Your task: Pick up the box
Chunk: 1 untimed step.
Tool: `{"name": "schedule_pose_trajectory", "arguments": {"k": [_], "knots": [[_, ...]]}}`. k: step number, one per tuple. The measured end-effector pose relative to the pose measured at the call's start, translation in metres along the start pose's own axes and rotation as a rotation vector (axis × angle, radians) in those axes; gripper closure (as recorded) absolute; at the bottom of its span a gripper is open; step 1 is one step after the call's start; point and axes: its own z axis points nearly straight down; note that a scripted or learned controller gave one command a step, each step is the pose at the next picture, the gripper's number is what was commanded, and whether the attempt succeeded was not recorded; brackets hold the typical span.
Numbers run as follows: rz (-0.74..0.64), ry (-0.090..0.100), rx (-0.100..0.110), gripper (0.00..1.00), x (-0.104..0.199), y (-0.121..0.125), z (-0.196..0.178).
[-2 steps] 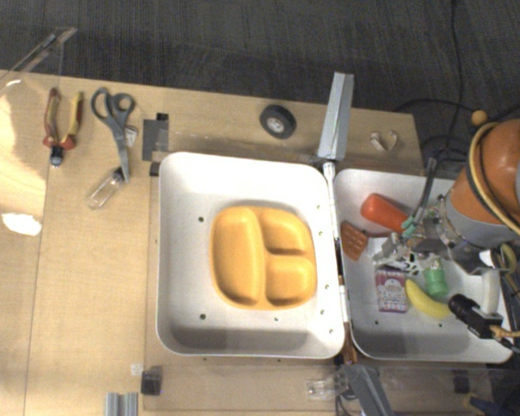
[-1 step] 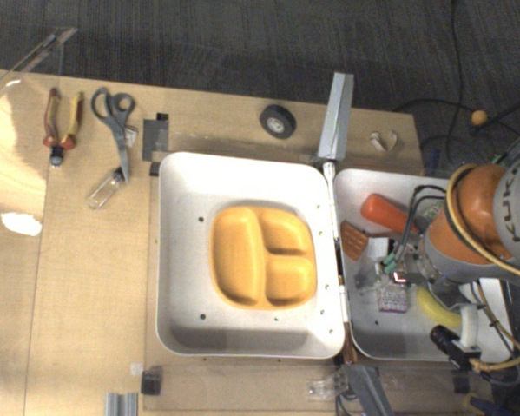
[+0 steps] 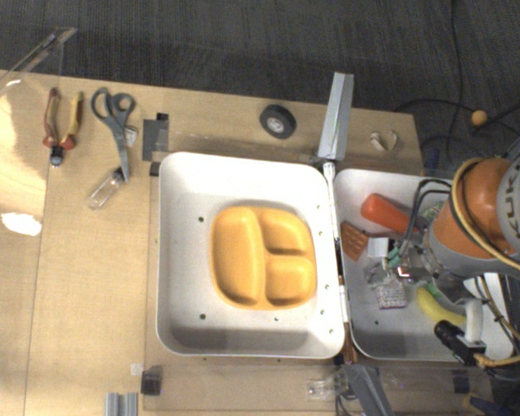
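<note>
The box [image 3: 390,295], small and pale with a speckled print, lies on the floor of the right bin [image 3: 368,339] near its middle. My gripper [image 3: 396,269] hangs down from the grey arm with its orange band [image 3: 485,199], right above the box's far edge. Whether it touches the box I cannot tell; the wrist and its wires hide the contact.
In the right bin also lie a red-orange tool [image 3: 385,211], an orange slotted piece [image 3: 354,240] and a yellow piece [image 3: 432,304]. The left bin [image 3: 180,242] holds a yellow divided tray [image 3: 263,255]. Scissors [image 3: 117,121], pliers [image 3: 61,123] and a tape roll [image 3: 278,120] lie on the bench.
</note>
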Motion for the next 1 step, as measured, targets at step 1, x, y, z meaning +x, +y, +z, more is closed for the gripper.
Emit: {"name": "schedule_pose_trajectory", "arguments": {"k": [1], "knots": [[-0.064, 0.006, 0.017, 1.0, 0.0475, 0.0305, -0.1347]]}}
